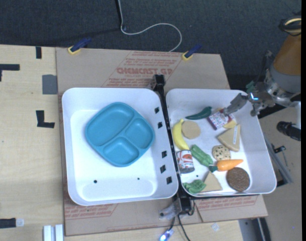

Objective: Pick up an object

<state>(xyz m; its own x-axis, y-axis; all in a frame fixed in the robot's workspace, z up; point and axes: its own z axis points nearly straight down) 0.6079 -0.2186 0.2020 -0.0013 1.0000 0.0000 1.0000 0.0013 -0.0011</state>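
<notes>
small purple-and-white packet point(218, 119) beside tool point(236, 103)

Toys point(213, 154) crowded in right bin point(261, 149); open floor around blue plate point(119, 133).

- The cardboard sheet point(142, 72) under the two bins carries red printing at its 12 o'clock edge, seen upside down and too blurred to read.
- The small can point(186, 161) has a red-and-white label, lettering illegible.
- The packet point(217, 120) shows print, unreadable.
</notes>
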